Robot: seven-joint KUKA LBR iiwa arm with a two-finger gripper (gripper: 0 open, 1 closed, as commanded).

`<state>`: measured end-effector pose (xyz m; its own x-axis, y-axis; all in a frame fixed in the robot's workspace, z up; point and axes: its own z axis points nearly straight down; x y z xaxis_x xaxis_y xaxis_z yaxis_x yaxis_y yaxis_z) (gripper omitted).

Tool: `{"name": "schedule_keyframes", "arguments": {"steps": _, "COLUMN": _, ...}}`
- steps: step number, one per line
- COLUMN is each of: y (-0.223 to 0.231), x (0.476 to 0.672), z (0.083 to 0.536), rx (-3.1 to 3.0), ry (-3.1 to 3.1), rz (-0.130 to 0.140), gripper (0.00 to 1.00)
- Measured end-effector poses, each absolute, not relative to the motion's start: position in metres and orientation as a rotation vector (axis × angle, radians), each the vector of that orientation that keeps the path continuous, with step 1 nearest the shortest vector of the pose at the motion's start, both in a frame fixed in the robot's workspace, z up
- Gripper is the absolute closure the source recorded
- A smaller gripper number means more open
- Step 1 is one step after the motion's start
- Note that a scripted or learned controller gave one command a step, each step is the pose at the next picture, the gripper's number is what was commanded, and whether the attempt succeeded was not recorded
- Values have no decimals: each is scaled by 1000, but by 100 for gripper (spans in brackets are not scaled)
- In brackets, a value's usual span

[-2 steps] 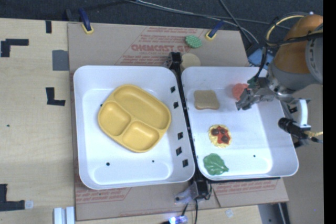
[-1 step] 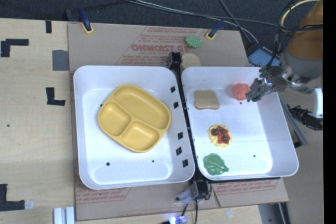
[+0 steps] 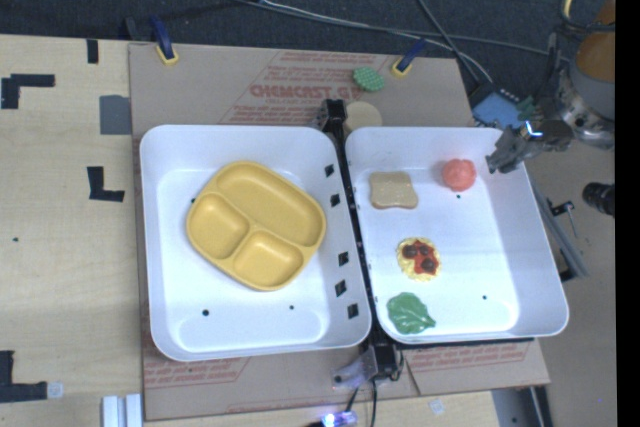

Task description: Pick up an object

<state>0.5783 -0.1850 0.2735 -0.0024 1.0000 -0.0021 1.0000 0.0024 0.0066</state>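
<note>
While the gripper hangs at the far right rim of the right bin, the values below apply.

Gripper [image 3: 505, 158]: sits over the upper right edge of the right bin [image 3: 530, 245], at the end of the grey arm [image 3: 590, 85] that enters from the right.
Gripper state: cannot tell; the dark tip is too small and blurred to read.
Nearest object: red ball [image 3: 459, 174], just beside the tip, to its left and slightly toward the camera; nothing lies between them.
Contact: none visible; the ball rests on the bin floor, apart from the tip.
Ball axis: none; round shape, so approach heading is judged not critical.
Other candidates: tan bread slice [image 3: 393, 191], farther left of the tip past the ball; small pizza piece [image 3: 419, 258] and green leafy item [image 3: 410, 313], well apart, left and toward the camera.
Left bin [image 3: 165, 245]: holds a yellow divided tray [image 3: 256, 224], farthest from the tip.
Judged move: short travel leftward and down onto the ball.
</note>
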Motion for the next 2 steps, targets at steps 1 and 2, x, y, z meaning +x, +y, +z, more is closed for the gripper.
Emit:
{"name": "schedule_keyframes", "arguments": {"steps": 1, "y": -122, "x": 574, "z": 271, "rx": 2215, "ry": 2229, "rz": 0, "gripper": 100}}
{"name": "schedule_keyframes", "arguments": {"steps": 2, "y": -70, "x": 581, "z": 259, "rx": 2216, "ry": 2229, "rz": 0, "gripper": 100}}
